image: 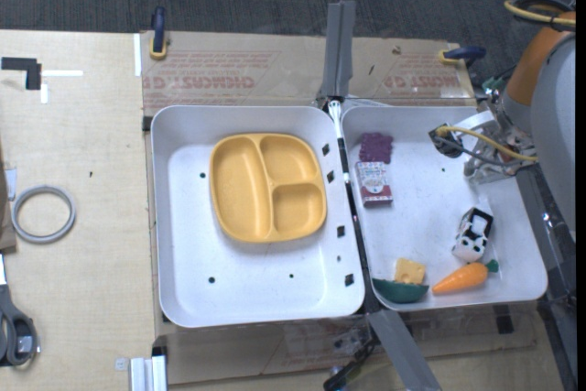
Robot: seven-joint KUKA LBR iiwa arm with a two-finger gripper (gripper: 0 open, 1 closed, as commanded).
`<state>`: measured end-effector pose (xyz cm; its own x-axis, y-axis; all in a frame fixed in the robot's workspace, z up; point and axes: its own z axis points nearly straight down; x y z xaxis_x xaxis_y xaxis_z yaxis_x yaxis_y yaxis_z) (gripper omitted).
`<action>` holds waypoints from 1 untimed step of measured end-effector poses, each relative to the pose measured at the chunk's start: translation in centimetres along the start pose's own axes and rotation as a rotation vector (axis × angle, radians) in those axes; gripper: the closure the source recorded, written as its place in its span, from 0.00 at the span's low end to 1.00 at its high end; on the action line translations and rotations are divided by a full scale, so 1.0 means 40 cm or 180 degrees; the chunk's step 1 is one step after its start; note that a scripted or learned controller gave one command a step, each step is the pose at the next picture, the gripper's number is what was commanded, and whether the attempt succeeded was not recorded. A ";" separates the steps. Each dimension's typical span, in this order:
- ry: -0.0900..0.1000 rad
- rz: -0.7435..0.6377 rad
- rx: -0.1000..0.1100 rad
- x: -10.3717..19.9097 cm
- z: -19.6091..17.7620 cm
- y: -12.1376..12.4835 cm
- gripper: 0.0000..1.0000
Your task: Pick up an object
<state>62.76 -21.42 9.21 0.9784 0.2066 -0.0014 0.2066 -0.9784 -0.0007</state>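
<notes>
"Carrot [461, 278] and cow toy [473, 234], where are they?"
"Lower right of the frame, in the right bin [430, 215]. My hand [476, 158] hangs over that bin's upper right corner; released or clenched, I can't tell."

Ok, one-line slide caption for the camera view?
Hand over white right bin; yellow divided plastic plate in white left bin.

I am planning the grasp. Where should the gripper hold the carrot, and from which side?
Grip the carrot across its thicker half, near the green top, coming from above. It lies flat, tip pointing left, and the bin wall runs close beside it, so a side approach is probably blocked.
</notes>
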 end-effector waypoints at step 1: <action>-0.0006 0.0026 0.0015 -0.149 0.003 -0.015 1.00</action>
<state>56.80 -22.06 9.11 0.9801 0.1987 -0.0033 0.1986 -0.9801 -0.0056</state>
